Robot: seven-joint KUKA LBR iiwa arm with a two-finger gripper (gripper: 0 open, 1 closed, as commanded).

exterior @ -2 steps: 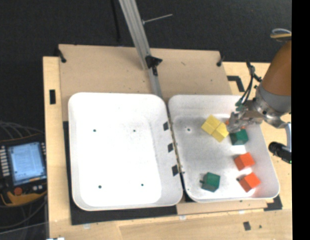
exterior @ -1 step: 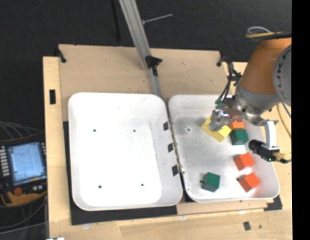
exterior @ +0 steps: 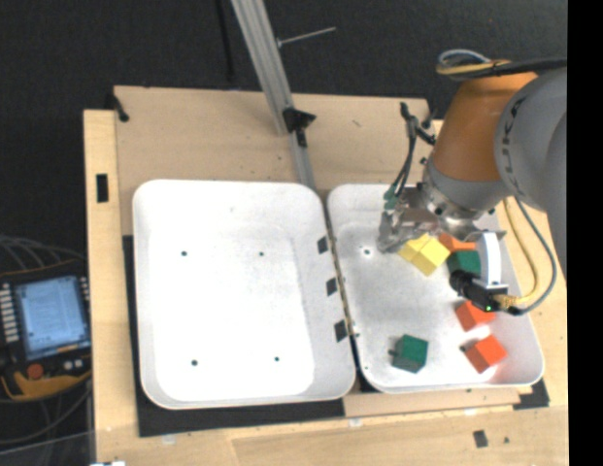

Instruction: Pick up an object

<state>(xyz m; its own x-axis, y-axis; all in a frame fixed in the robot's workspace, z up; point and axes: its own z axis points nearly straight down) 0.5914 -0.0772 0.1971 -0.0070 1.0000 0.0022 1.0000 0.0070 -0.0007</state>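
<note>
My gripper (exterior: 392, 233) hangs low over the upper part of the right bin (exterior: 377, 304), at the end of the grey arm with its orange band (exterior: 476, 134). Just right of the gripper tip a yellow block (exterior: 424, 253) lies on the bin floor, close to it or touching. A dark green block (exterior: 410, 353) sits near the bin's front edge. Two orange blocks (exterior: 470, 315) (exterior: 484, 353) lie at the front right. Another green piece (exterior: 465, 261) and a bit of orange are partly hidden under the wrist.
The left bin (exterior: 223, 289) lies beside the right one, with clips along the shared edge. A metal pole (exterior: 267, 61) slants up from the back of the bench. A teach pendant (exterior: 44, 320) sits off the bench at far left. Cables hang by the wrist.
</note>
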